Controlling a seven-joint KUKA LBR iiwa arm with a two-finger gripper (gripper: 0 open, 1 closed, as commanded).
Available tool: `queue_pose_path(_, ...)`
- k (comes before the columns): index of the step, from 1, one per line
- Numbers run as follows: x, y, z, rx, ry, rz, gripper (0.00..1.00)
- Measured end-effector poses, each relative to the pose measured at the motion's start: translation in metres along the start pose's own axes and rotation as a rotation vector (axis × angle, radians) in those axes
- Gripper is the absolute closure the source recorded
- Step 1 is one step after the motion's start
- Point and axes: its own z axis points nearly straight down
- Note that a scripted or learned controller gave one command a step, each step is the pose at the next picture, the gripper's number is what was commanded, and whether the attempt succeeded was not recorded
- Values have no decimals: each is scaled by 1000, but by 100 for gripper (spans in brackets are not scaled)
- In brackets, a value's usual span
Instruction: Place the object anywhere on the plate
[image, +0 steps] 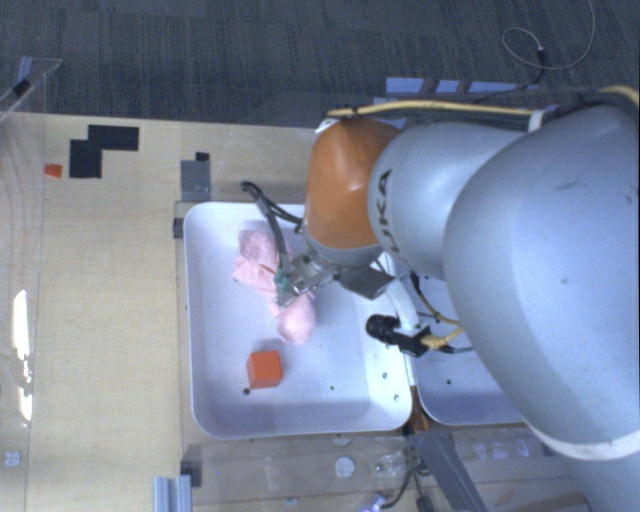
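**Arm low over the left bin, claw down among the pink pieces**

From my seat at the remote console, I see the arm (480, 250) reaching in from the right and covering most of the right bin (450, 400), with its orange band (340, 190) sitting above the left bin (200, 300). The claw (290, 285) is at the end of the wrist, down in the middle of the left bin, right against a pink object (296, 320) that lies just below it. I cannot tell how far the claw is spread or whether it has a grip on anything; the wrist and a tangle of small dark parts hide the tips from this angle.

A second pink, paler piece (256, 258) lies just up and to the left of the claw, near the upper part of the bin, touching or nearly touching the tool. An orange block (265, 369) rests on the bin floor toward the lower left, apart from the pink pieces and apart from the claw. A black cable (262, 205) curves up from the wrist area over the bin's upper edge. A black fitting (395, 333) with a yellow tip hangs beside the wrist, over the seam between the two bins.
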Motion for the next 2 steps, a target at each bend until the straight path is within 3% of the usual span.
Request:
queue_pose_path(1, 55, -6, -44, -4, -1, 95, 100)
queue_pose_path(2, -20, -30, -33, -3, -2, 35, 100)
